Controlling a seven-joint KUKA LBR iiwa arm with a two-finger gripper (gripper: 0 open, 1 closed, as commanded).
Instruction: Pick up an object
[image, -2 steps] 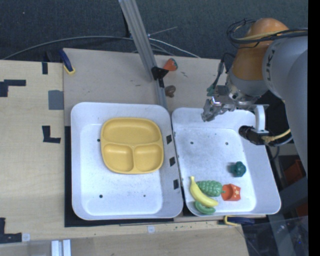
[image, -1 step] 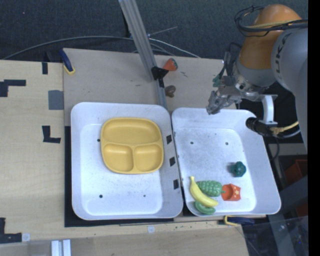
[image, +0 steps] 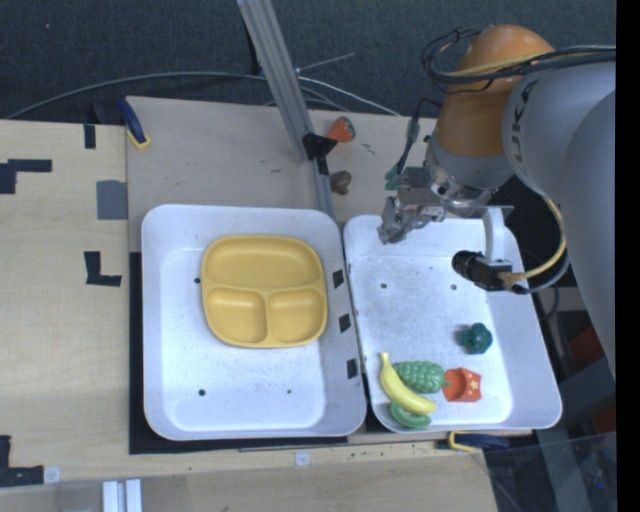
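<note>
Nearest the camera, banana (image: 405, 387), green toy (image: 420, 375) and red toy (image: 461, 384) lie at the right bin's (image: 525, 330) front; teal toy (image: 476, 338) behind. Gripper (image: 392, 230) hovers at the rear edge, its finger state impossible to tell. Nothing grasped; descent and pick remain

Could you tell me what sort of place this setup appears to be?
Probably a robotics lab bench: a grey arm reaches over two white bins, one holding a yellow divided plate, the other toy food like a banana.
</note>
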